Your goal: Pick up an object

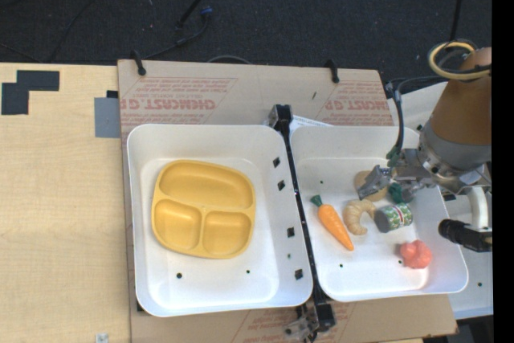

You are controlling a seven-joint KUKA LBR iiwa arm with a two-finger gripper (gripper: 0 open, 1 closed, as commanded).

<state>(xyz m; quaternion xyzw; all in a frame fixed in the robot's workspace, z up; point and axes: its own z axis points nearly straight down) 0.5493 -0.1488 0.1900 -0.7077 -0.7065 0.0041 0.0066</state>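
Nearest me, a pink toy (415, 254) lies by the front rim of the right bin (377, 291), well apart from the carrot (334, 225) lying slantwise near the divider. I read the gripper (377, 182) as low over the cluster: a beige curved piece (359, 214) and a small green-labelled can (393, 217) on its side just beside it. Nothing sits visibly between the jaws; whether they are released or clenched I cannot tell. The yellow divided plate (204, 207) rests alone in the left bin (144, 173).

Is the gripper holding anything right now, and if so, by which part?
Cannot be told. The gripper is low in the right bin, right by the small can and the beige piece, but no grasp is visible.
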